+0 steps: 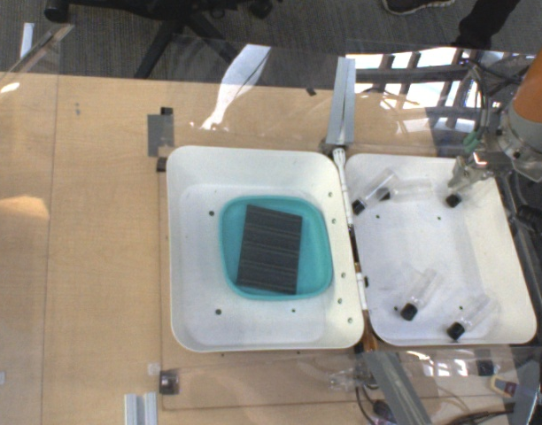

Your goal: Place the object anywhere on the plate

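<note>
Dark ribbed rectangular block (271,250), lying flat in the middle of the teal plate (320,268), long side running toward the far and near rims, slightly skewed. Plate resting at the centre of the left white bin (191,246), teal showing on all sides of the block. Right white bin (506,317) touching the left one along a hinged seam just right of the plate. Inside the right bin, four small clear vials with black caps: one (371,193) near the far-left corner, closest to the plate; one (416,295) lower down toward the near edge; one (467,318) by the near-right corner; one (452,195) near the far-right side, farthest from the plate. Gripper (473,165) at the far-right rim of the right bin, well apart from plate and block, just above that last vial. Fingers too small and cluttered to judge: cannot tell whether spread or pressed together. Orange band of the arm (535,96) above it.
</note>
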`<state>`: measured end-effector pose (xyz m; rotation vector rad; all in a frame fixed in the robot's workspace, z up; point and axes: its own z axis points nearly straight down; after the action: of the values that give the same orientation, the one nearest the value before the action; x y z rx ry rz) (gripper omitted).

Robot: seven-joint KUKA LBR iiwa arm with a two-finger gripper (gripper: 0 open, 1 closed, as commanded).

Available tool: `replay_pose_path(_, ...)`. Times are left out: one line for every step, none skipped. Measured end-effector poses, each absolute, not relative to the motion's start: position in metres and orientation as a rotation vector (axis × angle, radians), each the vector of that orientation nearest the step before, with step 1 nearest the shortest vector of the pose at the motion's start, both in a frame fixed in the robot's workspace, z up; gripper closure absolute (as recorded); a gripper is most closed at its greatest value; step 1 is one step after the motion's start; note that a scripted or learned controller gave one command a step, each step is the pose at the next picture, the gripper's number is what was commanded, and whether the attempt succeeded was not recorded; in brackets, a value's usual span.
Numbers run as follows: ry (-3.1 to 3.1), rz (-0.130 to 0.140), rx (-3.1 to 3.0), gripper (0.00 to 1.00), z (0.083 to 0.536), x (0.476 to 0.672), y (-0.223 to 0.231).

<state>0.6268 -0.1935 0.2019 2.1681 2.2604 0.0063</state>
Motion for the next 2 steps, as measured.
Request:
replay_pose_path(2.260,0.006,2.168,0.00,0.202,0.627,-0.193)
replay_pose_path(2.219,0.010,2.207,0.00,0.314,0.647,-0.197)
